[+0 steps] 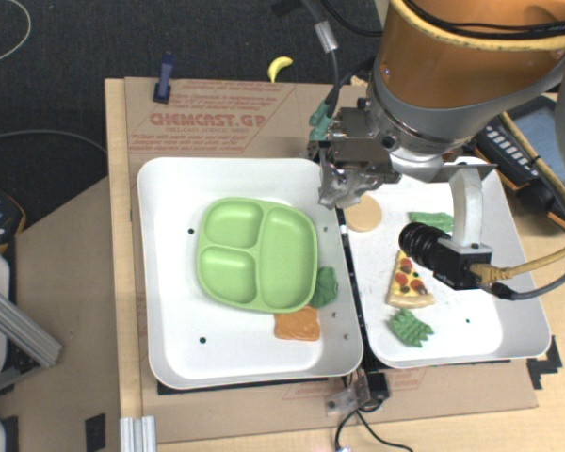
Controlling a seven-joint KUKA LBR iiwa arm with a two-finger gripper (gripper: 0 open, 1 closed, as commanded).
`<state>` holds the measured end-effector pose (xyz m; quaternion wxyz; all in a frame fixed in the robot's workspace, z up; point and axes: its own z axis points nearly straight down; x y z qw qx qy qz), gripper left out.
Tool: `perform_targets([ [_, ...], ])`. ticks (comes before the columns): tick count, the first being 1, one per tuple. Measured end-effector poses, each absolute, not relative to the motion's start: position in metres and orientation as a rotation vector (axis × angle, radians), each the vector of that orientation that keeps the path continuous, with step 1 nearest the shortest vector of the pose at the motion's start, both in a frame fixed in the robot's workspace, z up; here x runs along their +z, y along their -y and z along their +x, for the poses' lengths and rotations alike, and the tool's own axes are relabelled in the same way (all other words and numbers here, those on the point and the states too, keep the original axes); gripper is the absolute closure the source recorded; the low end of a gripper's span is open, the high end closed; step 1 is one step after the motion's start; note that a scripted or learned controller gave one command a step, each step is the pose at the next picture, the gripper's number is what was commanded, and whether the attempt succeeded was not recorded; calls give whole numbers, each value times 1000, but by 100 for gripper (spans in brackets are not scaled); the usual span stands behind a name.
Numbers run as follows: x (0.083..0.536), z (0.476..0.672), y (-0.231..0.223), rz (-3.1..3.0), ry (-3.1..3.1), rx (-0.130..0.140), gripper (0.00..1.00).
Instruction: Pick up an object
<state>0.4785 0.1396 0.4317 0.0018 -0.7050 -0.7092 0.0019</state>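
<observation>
Camera view, from above at a slant: the arm [471,55] comes in from the right and its gripper [344,188] hangs low over the seam between the two white bins, at the back edge of the right bin [518,332]. You can't tell from here whether it's apart or together; the wrist body covers that part. Nothing visibly held.

Nearest candidate for the pick is the tan cookie [363,216], a flat round disc lying in the right bin's back-left corner, just beside or touching the gripper tip. I'd guess that's the target, given where the tool is parked. A thin flat piece gives little edge to grab, so expect a possible miss.

Rest of the right bin: pizza slice [409,281], a wedge with red dots, matte toy look; a green leafy piece [411,329] near the front; another green bit [431,220] partly behind a black cylinder on a white bracket [443,254], which looks like rig hardware with a yellow cable attached, not a bin item.

Left bin [169,252]: a light green divided plate [258,254], three compartments, smooth plastic, rounded corners, lying flat in the middle. An orange slab [297,326] sits just at its front edge, and a dark green lump [324,287] is tucked against its right side.

Both bins rest on a cardboard sheet [217,111].
</observation>
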Motion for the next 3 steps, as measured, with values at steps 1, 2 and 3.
perform_targets([
  [1, 444, 480, -137, -2220, 2224, -2, 100],
  [2, 454, 480, -138, -2220, 2226, -6, 100],
  [3, 337, 547, -124, -2223, 2214, 17, 100],
])
